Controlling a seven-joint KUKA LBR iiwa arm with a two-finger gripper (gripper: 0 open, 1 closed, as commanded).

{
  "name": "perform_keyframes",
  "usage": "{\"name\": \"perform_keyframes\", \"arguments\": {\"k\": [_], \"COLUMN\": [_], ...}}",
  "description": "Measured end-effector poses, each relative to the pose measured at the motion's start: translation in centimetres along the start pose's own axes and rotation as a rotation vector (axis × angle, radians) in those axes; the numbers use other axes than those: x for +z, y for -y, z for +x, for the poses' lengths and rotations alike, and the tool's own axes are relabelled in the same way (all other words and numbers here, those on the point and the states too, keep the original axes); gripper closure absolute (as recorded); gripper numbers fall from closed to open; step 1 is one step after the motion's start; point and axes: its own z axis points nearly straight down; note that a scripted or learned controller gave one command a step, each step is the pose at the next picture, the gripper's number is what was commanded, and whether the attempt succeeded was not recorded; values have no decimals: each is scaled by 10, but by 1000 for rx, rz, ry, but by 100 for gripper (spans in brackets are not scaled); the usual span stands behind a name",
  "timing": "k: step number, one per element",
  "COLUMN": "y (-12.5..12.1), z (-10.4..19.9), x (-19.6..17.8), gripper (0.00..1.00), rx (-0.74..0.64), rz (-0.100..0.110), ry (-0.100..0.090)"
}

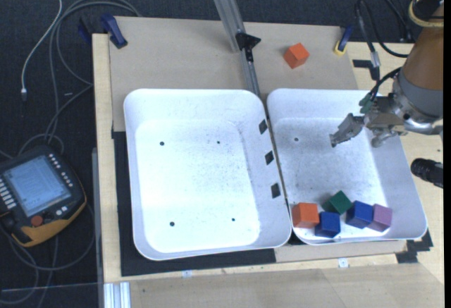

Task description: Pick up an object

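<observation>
Speckled white bin (pixel 394 158): small matte cubes (pixel 343 213) clustered near edge; metal end effector (pixel 352 132) above, fingers apart, empty.

The table (pixel 176 53) is light brown. Two white bins sit side by side on it, the left bin (pixel 194 173) and the right bin (pixel 338 165). An orange block (pixel 297 55) lies behind them.
</observation>
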Motion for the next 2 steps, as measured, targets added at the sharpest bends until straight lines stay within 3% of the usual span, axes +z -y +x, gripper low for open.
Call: {"name": "perform_keyframes", "arguments": {"k": [1,2], "y": [-21,-23], "z": [40,38], "x": [106,90], "gripper": [0,100], "rx": [-3,0], "rz": [10,-1], "ry": [-3,-1]}}
